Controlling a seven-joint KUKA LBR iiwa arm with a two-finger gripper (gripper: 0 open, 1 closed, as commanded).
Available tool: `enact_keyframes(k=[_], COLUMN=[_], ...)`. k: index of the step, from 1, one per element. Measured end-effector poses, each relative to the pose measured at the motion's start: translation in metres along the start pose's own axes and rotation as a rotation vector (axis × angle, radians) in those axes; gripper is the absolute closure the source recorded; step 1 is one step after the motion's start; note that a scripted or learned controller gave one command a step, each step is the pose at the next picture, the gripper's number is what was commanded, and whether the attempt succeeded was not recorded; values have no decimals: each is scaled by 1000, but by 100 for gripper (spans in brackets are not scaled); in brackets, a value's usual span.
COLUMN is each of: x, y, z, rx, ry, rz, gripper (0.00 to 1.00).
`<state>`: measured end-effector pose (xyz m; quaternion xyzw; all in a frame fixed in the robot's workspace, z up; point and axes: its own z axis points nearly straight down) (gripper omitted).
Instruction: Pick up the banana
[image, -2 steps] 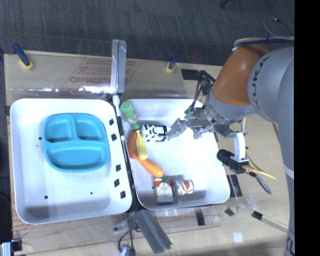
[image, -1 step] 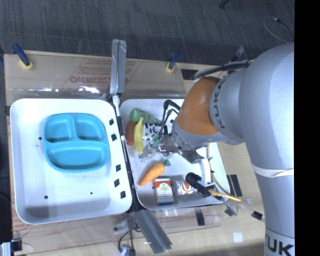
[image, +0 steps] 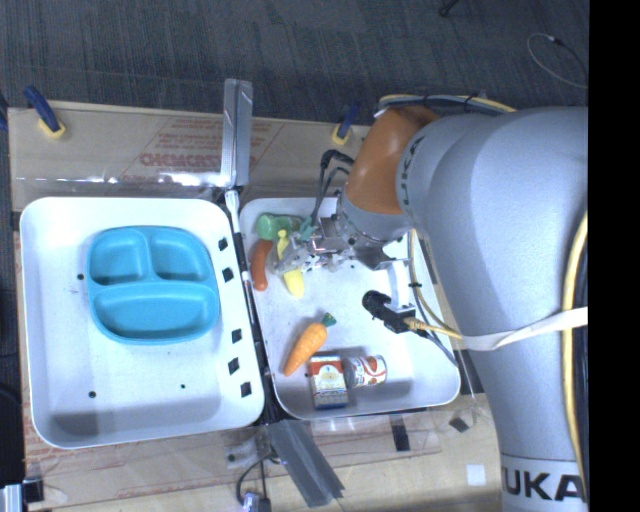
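Jaws of the grey arm's gripper (image: 312, 250) hang low in the right-hand white bin (image: 437, 385), just over the small yellow banana (image: 292, 280) at the bin's upper left; whether they stand apart or together cannot be told. This looks like the reach-and-grasp step. Next they likely need to settle around the banana, clear of the red sausage (image: 260, 264) beside it.

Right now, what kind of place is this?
Probably a robot lab: a big grey robot arm reaches over two white bins, toy food like a carrot lies inside, and clamps hold the bench.
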<state>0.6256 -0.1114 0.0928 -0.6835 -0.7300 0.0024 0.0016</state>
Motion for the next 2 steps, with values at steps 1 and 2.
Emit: enact_keyframes(k=[1,2], x=[2,54], y=[-1,34], z=[-9,-100], rx=[5,-5], ry=[4,1], rz=[-5,19], gripper=[100,100])
